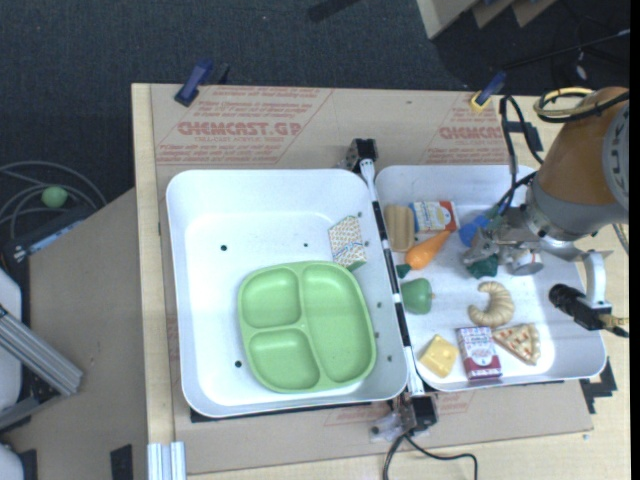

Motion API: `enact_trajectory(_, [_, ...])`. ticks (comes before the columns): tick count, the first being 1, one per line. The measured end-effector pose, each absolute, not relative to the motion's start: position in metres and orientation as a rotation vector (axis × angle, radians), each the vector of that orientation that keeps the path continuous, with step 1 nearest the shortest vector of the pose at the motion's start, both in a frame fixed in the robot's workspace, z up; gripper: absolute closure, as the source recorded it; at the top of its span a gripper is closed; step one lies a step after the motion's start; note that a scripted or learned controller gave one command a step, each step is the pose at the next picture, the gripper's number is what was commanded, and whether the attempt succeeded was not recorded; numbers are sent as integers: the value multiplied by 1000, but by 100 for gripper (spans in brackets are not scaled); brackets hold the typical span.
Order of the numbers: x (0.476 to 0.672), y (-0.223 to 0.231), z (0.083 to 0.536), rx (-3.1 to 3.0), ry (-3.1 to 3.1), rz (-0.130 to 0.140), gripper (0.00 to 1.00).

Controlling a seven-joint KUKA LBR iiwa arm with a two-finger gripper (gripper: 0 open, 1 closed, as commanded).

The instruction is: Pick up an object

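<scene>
Since the gripper point(482, 250) is hanging low over the middle of the right bin point(440, 175), the whole thing comes down to what's closest to it. Honestly I can't tell whether it's open or closed from this angle: the wrist hardware covers too much.

Closest candidate looks like the croissant point(492, 304), just beside the gripper on the side toward the bench's front edge. It lies curved, with its long axis roughly across the bin. The carrot point(430, 250) is next, off toward the divider between the bins and lying on a diagonal with its tip pointing down at the green pepper point(416, 294).

Further out along the front there's the cheese wedge point(438, 356), a red box point(478, 353) and a pizza slice point(520, 342) — all apart from the gripper.

My guess is a short shift toward the croissant is the easiest grab, closing across its narrow width.
</scene>
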State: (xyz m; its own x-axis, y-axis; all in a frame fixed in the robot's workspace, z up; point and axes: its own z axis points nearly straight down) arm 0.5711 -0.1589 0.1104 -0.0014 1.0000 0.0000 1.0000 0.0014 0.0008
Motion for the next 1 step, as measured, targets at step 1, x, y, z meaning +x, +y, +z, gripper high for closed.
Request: enact_trajectory(1, [612, -78, 186, 2218, 2223, 5, 100])
